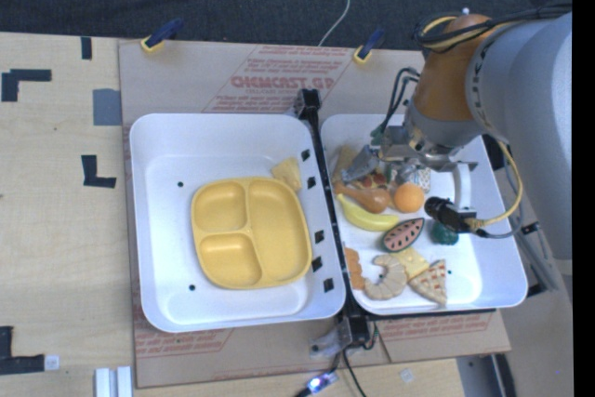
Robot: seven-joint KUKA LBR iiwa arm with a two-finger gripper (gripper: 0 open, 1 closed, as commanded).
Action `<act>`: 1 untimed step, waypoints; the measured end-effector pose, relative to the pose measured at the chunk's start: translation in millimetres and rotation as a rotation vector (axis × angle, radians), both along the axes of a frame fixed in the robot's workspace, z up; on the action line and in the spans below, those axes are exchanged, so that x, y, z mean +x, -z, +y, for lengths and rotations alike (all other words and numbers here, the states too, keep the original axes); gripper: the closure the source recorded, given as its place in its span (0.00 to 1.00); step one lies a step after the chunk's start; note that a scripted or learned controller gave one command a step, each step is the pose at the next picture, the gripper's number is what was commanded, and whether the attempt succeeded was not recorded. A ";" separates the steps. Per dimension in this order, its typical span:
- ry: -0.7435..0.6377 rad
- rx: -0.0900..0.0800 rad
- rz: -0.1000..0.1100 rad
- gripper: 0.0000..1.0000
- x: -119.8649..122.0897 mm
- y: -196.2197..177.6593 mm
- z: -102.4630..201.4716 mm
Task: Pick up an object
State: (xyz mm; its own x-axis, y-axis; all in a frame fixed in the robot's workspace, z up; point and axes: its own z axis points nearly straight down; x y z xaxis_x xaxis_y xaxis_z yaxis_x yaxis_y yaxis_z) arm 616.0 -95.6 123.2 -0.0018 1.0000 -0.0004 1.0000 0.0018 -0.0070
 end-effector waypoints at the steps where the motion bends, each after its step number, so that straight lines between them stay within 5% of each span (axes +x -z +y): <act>1: -0.001 -0.001 -0.005 0.00 -0.4 41.0 0.8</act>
